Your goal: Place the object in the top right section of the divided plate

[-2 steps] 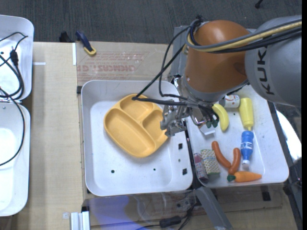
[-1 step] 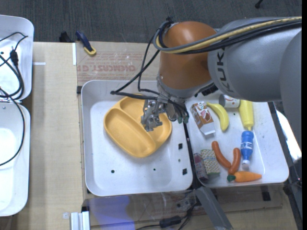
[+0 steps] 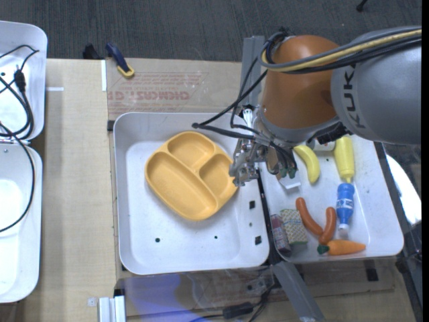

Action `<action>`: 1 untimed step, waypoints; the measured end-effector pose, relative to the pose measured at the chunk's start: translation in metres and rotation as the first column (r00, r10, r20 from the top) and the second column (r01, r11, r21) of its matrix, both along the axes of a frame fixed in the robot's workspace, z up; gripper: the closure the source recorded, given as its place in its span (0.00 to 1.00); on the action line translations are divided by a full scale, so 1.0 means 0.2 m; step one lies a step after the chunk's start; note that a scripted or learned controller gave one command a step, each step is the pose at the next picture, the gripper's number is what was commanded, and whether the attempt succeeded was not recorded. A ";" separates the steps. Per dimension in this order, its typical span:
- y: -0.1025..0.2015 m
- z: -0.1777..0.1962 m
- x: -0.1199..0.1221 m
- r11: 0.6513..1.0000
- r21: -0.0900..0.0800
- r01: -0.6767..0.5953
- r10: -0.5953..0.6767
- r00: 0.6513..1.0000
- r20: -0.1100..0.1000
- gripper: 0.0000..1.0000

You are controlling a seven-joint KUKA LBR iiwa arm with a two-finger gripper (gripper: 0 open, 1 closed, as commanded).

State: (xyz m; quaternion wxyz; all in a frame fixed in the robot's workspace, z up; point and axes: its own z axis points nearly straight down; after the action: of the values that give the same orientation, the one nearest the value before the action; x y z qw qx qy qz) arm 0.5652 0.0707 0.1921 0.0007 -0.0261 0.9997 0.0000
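A yellow divided plate [image 3: 191, 174] with three sections lies tilted in the left white bin [image 3: 134, 200]. The claw [image 3: 244, 168] hangs at the plate's right rim; whether it is spread or pinching anything cannot be told.

In the right bin [image 3: 392, 237] lie a banana [image 3: 308, 162], a yellow bottle [image 3: 344, 156], a blue bottle [image 3: 344, 206], two sausages [image 3: 315, 221], a carrot [image 3: 343, 247] and a patterned packet [image 3: 289, 228]. A blue-and-yellow clamp [image 3: 119, 61] rests on the table [image 3: 77, 180] at the far left.
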 end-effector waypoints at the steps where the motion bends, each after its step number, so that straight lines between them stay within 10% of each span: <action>1: 0.00 0.00 -0.02 0.998 0.000 -0.057 0.057 0.998 -0.002 1.00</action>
State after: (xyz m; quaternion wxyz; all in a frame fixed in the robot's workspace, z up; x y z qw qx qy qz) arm 0.5608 0.0713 0.1912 -0.0003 -0.0545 0.9985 -0.0001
